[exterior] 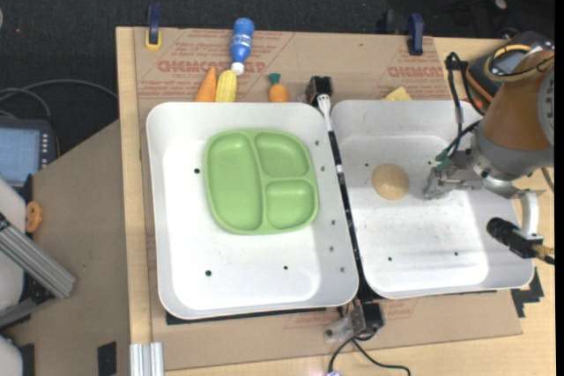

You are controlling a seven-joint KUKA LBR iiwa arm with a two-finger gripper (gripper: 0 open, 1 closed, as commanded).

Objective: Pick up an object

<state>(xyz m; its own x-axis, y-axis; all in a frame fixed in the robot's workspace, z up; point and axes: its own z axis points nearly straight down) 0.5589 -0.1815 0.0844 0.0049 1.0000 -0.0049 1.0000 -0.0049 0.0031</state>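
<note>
Bins side by side on the bench. Left bin (176, 260) carries a green divided plate (261, 180), lying flat, well apart from the arm. Right bin (423, 264) carries a small tan ball (389, 181), roundish, no clear long axis, resting on the bin floor toward the upper left part of that bin.

Gripper (438, 182) sits just to the right of the ball, low over the same bin, on the arm reaching in from the right. Ball lies directly to the gripper's left, near it but with a strip of white floor between; not touching as far as the view allows.

Finger opening: cannot tell, too small and dark against the wrist. Nothing seen between them. Judgement: ball is the nearest candidate; a short shift left would bring the gripper over it.
</note>
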